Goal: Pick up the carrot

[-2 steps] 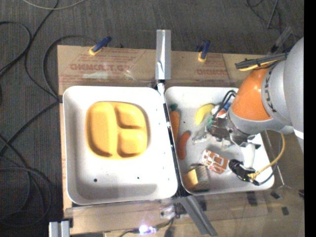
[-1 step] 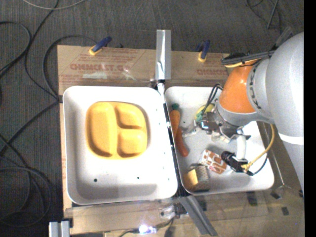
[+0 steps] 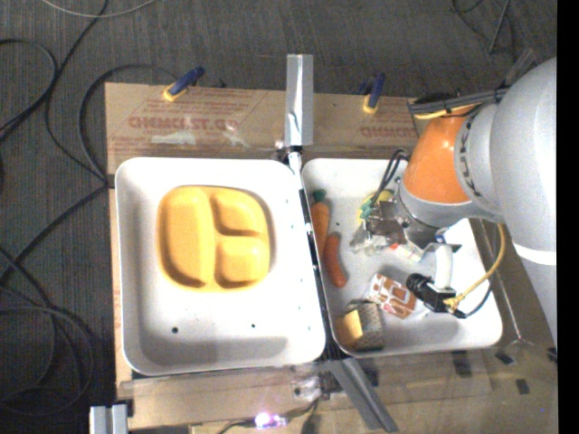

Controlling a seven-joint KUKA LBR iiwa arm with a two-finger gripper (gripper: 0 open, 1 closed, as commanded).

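My arm (image 3: 507,170) reached over the right bin (image 3: 470,328), which sat touching the left bin (image 3: 136,333) on the bench. The yellow divided tray (image 3: 215,236) filled the middle of the left bin. My claw (image 3: 384,229) hung near the right bin's middle; spread or pressed together, I couldn't tell. The carrot (image 3: 320,221) lay just inside that bin's left wall, apart from my claw.

Bench (image 3: 136,116): brown board w/ two white bins side by side, left bin (image 3: 136,333) & right bin (image 3: 479,328), touching at centre.
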